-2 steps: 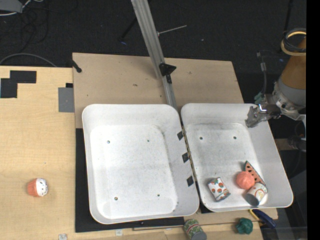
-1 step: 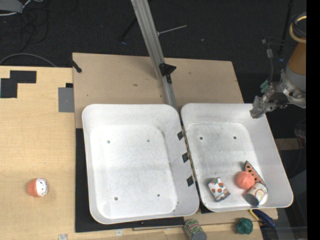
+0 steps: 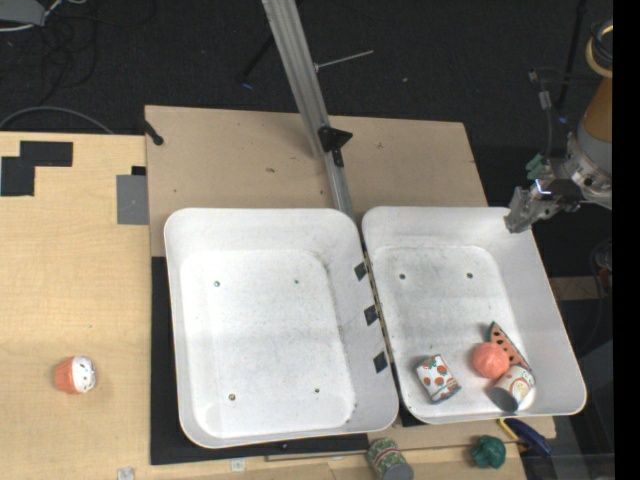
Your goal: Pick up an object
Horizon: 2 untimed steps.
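Gripper point(image 3: 524, 211) parked over right bin's point(image 3: 520, 258) far corner — finger state unclear. Better to drop straight onto pink ball point(image 3: 489, 360) — crowded by neighbours, so careful.

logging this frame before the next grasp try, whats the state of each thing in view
gripper: over the right bin's far right corner, holding nothing visible
left bin: flat on the bench
right bin: flat, objects in its near right corner
patterned can: tipped, in the right bin
red ball: resting in the right bin
orange wedge: behind and beside the red ball
orange-and-white ball: on the bench, left of both bins
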Each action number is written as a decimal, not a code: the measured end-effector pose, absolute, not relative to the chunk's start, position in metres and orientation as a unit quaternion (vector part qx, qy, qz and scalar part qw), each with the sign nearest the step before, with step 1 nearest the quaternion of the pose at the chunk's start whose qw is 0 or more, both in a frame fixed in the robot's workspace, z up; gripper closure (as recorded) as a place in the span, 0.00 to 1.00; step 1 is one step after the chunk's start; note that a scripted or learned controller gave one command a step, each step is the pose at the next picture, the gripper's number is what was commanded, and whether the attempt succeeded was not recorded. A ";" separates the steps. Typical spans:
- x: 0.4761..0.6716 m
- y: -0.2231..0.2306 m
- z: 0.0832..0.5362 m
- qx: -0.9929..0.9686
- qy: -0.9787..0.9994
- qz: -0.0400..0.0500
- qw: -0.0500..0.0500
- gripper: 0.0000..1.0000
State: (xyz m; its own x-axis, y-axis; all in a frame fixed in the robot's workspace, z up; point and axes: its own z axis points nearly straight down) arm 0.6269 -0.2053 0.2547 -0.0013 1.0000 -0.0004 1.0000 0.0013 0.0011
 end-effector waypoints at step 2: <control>0.624 -0.104 0.238 0.705 0.709 -0.001 -0.002 1.00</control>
